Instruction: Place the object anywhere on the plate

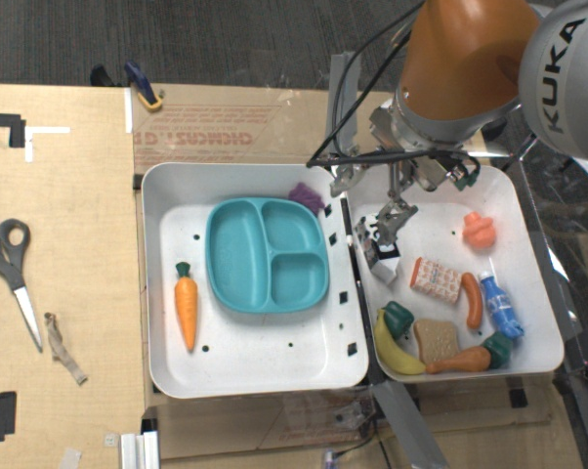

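A teal divided plate (pixel 243 254) lies in the left bin (pixel 260 352), with nothing on it. Left of the plate lies a toy carrot (pixel 186 307), and a purple piece (pixel 307 197) sits at the plate's far right corner. My gripper (pixel 382 245) hangs low in the right bin (pixel 439 221), close to the wall between the bins, over a small white and black item (pixel 385 265). Whether that item is in its grasp is unclear.
The right bin holds a pink-orange toy (pixel 479 231), a snack box (pixel 436 277), a sausage (pixel 473 302), a blue bottle (pixel 500 307), a banana (pixel 396 353), a bread slice (pixel 437 339) and green pieces. Scissors (pixel 11 262) lie on the bench at far left.
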Motion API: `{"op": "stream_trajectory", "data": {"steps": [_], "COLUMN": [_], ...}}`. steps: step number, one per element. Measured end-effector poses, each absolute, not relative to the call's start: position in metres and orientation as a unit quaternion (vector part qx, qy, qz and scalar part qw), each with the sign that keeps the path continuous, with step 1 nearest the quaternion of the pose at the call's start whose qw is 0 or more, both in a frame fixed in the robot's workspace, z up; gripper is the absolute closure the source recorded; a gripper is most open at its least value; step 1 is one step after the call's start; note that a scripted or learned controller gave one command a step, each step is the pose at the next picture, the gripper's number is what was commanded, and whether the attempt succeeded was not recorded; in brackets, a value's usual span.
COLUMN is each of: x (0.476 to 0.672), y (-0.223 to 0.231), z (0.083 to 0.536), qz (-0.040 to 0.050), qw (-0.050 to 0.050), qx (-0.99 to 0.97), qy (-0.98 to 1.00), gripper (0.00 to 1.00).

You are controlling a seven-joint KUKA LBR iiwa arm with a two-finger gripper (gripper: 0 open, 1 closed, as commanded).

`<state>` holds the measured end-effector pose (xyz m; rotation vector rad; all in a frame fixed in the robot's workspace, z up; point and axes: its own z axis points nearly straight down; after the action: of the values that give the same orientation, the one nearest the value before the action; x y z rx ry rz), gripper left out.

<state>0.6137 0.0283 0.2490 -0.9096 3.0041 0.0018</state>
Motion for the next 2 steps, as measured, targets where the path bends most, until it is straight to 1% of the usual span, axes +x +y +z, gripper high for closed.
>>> {"op": "stream_trajectory", "data": {"steps": [1,2], "x": [0.615,0.615], "y": [0.028,-0.056], "z": [0.258,0.290], "qz": [0.0013,-0.0004], "qw": [0.004,0.003], "qx": [-0.287,-0.311], "qy": [0.958,0.951], "gripper": [1.00,1.00]}}
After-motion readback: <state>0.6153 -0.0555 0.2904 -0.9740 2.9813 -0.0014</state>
